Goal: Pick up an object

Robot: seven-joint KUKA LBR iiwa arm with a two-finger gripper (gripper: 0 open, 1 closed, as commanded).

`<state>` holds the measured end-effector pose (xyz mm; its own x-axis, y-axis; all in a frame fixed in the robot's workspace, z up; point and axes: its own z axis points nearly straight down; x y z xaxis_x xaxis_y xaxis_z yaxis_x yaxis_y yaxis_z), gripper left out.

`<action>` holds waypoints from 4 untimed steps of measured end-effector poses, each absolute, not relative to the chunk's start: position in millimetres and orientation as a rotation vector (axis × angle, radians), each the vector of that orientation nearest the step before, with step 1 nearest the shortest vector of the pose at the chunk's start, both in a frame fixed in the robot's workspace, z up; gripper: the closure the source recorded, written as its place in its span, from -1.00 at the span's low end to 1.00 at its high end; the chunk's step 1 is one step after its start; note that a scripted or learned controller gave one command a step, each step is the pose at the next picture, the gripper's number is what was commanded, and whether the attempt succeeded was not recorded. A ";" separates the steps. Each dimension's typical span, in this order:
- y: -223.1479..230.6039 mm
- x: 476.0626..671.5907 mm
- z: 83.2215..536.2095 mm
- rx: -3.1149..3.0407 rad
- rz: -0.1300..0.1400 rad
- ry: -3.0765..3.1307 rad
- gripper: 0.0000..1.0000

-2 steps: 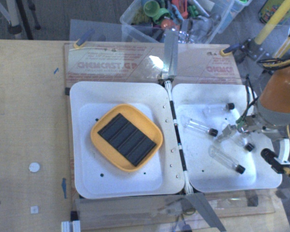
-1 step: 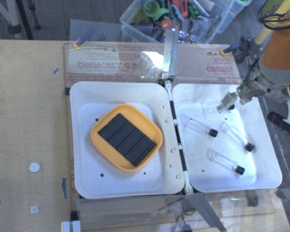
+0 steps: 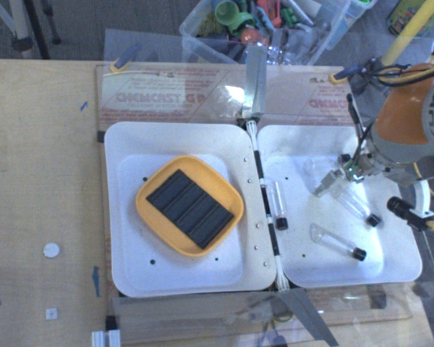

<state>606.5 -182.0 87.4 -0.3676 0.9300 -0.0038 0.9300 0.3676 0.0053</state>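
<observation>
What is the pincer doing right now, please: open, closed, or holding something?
Pincer: over the right bin, near a clear tube; whether it is open or closed cannot be told, and no object is seen in its grip.

My bench (image 3: 36,157) is light wood and fills the left and centre of the frame. On it stand two white bins: the left bin (image 3: 119,215) at the centre and the right bin (image 3: 398,262) beside it, their edges touching. A small white disc (image 3: 51,250) lies at the lower left, well apart from them.
</observation>
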 end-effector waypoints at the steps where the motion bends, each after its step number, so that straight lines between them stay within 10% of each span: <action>1: -222.3 528.6 111.5 1.795 0.004 2.580 -1.00; 2: -224.1 532.8 243.4 1.731 0.001 2.615 -1.00; 3: -142.2 503.4 148.1 1.383 0.002 2.821 -1.00; 4: -79.2 538.1 243.9 1.204 0.003 2.897 -1.00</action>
